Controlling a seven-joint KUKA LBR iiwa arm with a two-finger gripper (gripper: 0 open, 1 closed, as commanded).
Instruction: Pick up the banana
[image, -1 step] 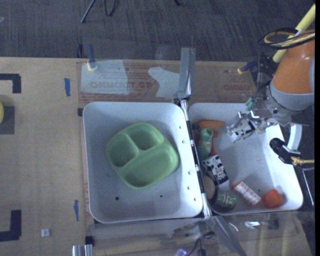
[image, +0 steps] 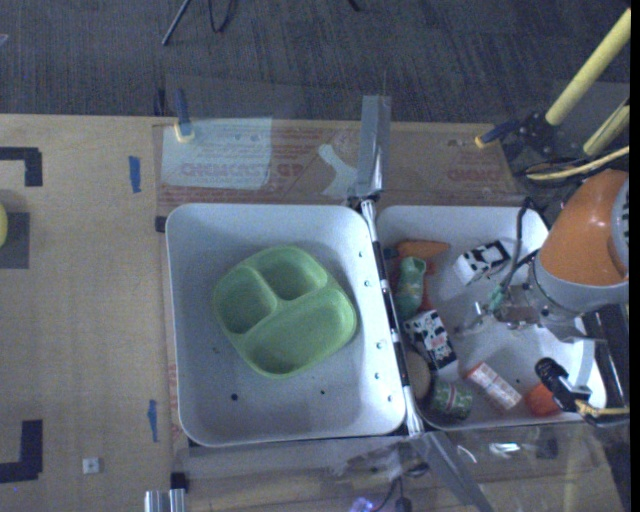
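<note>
Camera view: arm (image: 590, 240) above right bin (image: 455, 222) clutter; green plate (image: 285, 310) in left bin (image: 190, 300); claw state unclear.

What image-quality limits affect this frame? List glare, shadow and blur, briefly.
Camera view: soft overall, so labels on the small items in the right bin are unreadable; the arm is blurred and covers part of that bin; a pale sheen lies on the taped sheet behind the left bin; the green divided plate casts a faint shadow; no banana can be made out clearly.
</note>
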